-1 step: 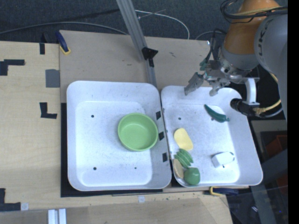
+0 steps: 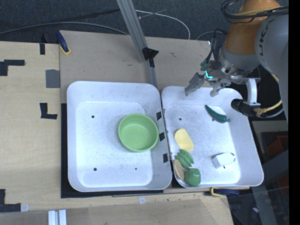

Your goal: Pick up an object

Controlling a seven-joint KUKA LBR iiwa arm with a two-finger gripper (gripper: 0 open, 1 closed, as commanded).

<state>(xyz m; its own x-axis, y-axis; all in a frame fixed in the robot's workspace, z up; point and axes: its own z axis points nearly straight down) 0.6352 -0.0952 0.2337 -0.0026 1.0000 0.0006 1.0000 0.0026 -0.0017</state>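
Observation:
My gripper [image 2: 204, 87] hangs over the far edge of the right bin [image 2: 243, 139], its two grey fingers spread apart with nothing between them. Below it in that bin lie a teal curved piece [image 2: 217, 113], a yellow oval object [image 2: 183, 139], a green ribbed item [image 2: 184, 158], a green round object [image 2: 192, 176] and a white object [image 2: 223, 160]. A green bowl [image 2: 138, 132] sits in the left bin [image 2: 89, 125].
A grey pole [image 2: 133, 27] slants down to the bins' far edge between them. Cables trail over the bench behind the bins. Tape marks lie on the wooden surface at the left.

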